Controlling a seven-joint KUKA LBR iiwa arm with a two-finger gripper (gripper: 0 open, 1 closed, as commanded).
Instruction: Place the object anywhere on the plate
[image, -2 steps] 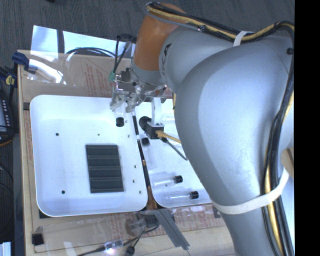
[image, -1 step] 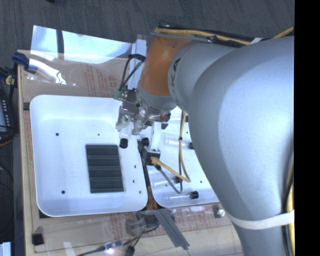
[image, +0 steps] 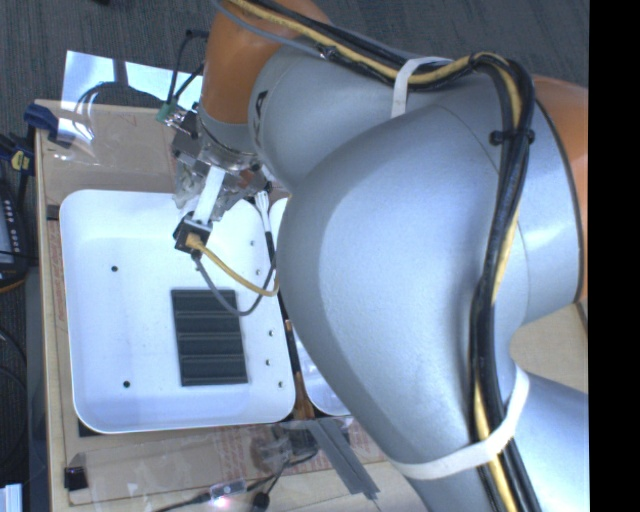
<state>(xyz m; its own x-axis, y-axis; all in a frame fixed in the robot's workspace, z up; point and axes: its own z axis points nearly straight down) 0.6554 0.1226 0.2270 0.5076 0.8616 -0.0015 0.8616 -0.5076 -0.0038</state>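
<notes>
A dark grey ribbed rectangular plate (image: 210, 337) lies flat in the left white bin (image: 100, 300), toward its near right part. My gripper (image: 192, 188) hangs over the bin's far right corner, well beyond the plate's far end and apart from it. The big grey arm covers most of the right side of the view and hides whatever lies under it. I see no loose object beside the plate in the left bin.
A sliver of the right bin (image: 322, 395) peeks out under the arm. Cables and small fittings (image: 60, 125) sit on the bench beyond the left bin. A metal bracket (image: 330, 450) lies at the bench's near edge.
</notes>
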